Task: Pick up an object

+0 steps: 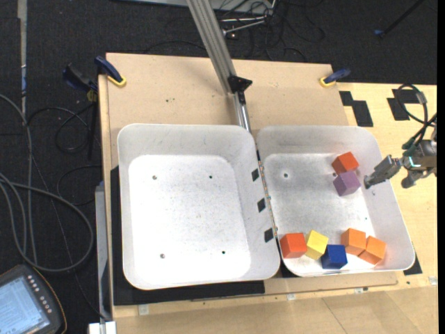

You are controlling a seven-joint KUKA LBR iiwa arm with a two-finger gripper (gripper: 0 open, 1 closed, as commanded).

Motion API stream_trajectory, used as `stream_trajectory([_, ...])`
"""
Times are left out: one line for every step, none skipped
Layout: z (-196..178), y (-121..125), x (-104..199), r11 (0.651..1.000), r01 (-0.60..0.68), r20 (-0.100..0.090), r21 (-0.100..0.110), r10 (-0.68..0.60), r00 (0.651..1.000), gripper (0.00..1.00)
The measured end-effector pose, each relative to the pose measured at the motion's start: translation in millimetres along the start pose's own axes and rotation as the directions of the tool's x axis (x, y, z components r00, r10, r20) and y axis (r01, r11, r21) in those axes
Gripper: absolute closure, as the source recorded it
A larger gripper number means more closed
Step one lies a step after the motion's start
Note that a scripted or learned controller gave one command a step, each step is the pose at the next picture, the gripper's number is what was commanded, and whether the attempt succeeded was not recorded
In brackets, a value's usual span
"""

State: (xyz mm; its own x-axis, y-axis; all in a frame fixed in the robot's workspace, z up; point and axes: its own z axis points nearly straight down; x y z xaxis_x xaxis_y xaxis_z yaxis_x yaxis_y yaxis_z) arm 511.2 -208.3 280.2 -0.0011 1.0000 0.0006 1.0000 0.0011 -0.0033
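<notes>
Several small cubes lie in the right bin (306, 152). An orange cube (345, 163) and a purple cube (346, 183) sit together near its right wall. Along the front wall lie a red-orange cube (294, 244), a yellow cube (317, 244), a blue cube (334, 257) and two orange cubes (355, 239) (374, 249). My gripper (391, 180) hangs over the right rim of that bin, just right of the purple cube. It is open with nothing between its fingers; one fingertip (370, 181) points toward the purple cube.
The left bin (132, 152) sits beside the right one, their rims touching at the middle. A slanted metal pole (212, 33) comes down to the back of the bench. Blue and yellow clamps (111, 72) (334, 78) grip the back corners.
</notes>
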Motion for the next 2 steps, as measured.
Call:
stream_trajectory([-2, 1, 0, 1.000, 0.000, 0.001, -0.004, 0.000, 1.000, 0.00])
stream_trajectory([43, 5, -4, 1.000, -0.001, 0.000, 0.001, 0.001, 1.000, 0.00])
